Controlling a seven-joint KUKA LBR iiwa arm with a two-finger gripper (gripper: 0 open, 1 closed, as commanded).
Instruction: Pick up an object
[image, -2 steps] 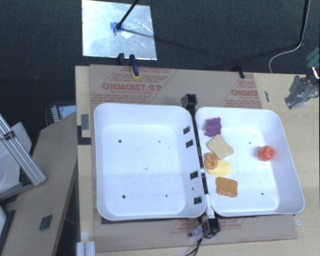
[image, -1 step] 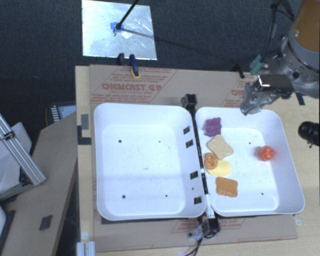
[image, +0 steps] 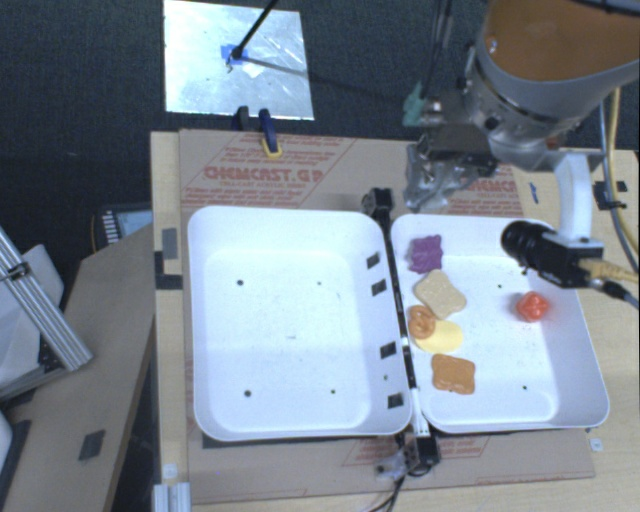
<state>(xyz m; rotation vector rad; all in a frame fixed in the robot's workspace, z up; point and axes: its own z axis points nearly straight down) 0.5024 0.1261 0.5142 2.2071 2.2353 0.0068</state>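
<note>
The right bin (image: 570, 400) holds several small toys along its left side: a purple piece (image: 426, 252), a tan cracker-like block (image: 440, 294), an orange ring (image: 421, 322), a pale yellow disc (image: 444, 337) and an orange-brown piece (image: 453, 373). A red-orange toy (image: 532, 306) lies alone toward the bin's right. My gripper (image: 432, 190) hangs above the bin's back left corner, just behind the purple piece, with nothing seen between its fingers. The grey arm with its orange band (image: 545, 40) rises to the upper right.
The left bin (image: 290, 320) sits beside the right one, joined by a black hinge strip (image: 392, 300). A black cylindrical fixture (image: 545, 252) juts over the right bin's back right. A shiny metal sheet (image: 238, 58) lies behind the bench.
</note>
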